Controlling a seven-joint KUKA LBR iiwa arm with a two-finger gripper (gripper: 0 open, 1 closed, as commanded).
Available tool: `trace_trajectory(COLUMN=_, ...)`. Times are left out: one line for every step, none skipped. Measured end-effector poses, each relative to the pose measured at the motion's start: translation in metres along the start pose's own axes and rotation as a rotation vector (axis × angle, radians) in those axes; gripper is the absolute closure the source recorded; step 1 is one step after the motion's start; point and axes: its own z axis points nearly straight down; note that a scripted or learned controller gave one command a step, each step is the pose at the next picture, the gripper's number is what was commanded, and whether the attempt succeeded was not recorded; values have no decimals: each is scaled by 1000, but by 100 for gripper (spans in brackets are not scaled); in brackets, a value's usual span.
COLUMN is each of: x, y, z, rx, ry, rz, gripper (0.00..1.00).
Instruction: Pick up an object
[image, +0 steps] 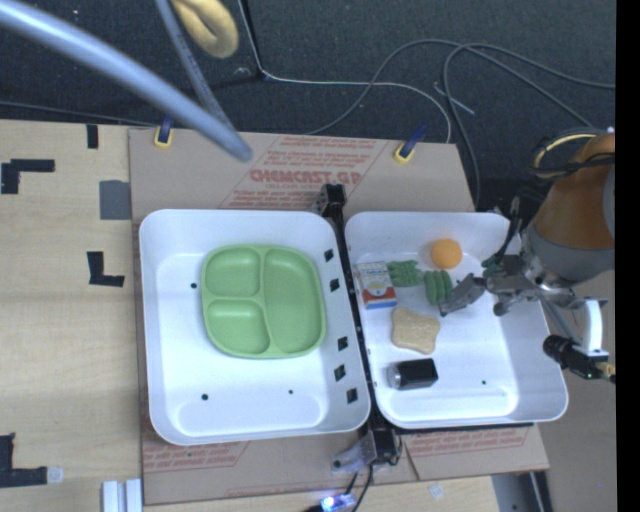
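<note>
The left bin (170, 330) holds a green divided plate (264, 301), well apart from the action, so it poses little risk. The right bin (520, 390) carries the candidates for picking, crowded toward its upper left: a tan bread-like slice (415, 329), a small carton (376, 283) touching the central divider, a black block (414, 374) nearer the front, green pieces (420, 278) between the carton and the arm, and an orange ball (446, 253).

The arm (575, 215) reaches in from the right, and its gripper (462, 294) sits low just beside the green pieces; whether its fingers are spread or pressed together cannot be told from this slant.

The main risk is crowding: a descent here could shove the green pieces into the carton or nudge the bread slice rather than enclosing one thing. The ball would likely roll off if grazed. A close on the small green pieces could easily come up empty.
</note>
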Motion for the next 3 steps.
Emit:
trace_trajectory(x=7, y=-1, z=63, rx=1, ry=1, rz=0, gripper=0)
trace_trajectory(x=7, y=0, z=50, rx=-3, ry=0, rz=-1, gripper=100)
trace_trajectory(x=10, y=-1, z=-13, rx=-11, ry=-2, rz=-1, gripper=100)
